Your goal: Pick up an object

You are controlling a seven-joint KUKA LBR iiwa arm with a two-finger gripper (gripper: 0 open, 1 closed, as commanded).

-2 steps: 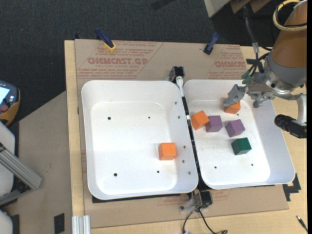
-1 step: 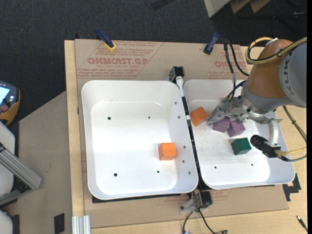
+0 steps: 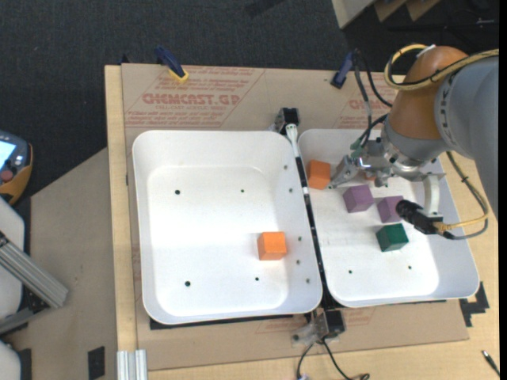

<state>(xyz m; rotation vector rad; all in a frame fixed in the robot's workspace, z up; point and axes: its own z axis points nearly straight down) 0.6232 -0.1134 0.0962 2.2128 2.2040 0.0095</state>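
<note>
Left bin [image 3: 158, 236]: one orange cube [image 3: 272, 245] lies on the floor, well apart from the gripper [image 3: 366, 172] and to its lower left, across the divider between the bins. Right bin [image 3: 451, 279]: a second orange block [image 3: 318, 175] sits against the near-left wall, just left of the gripper and close beside it. A purple block [image 3: 358, 198] lies immediately below the gripper, near to it; contact cannot be confirmed. A second purple block [image 3: 389, 209] sits below and to the right of the gripper, next to the first. A green cube [image 3: 392, 237] lies further below and right, beside a black cable end. Gripper state: the wrist hangs low over the upper part of the right bin, but the finger spacing is not resolvable from this angle, and no object is seen between them, so nothing is recorded as held. Handling assessment: all blocks appear small, rigid and light, probably foam or wood, not fragile, with flat matte faces that should not slip. Recommended hold: two opposite flat sides of the nearest purple block, approached from above; its neighbour stands close on the right and may obstruct one finger.
</note>
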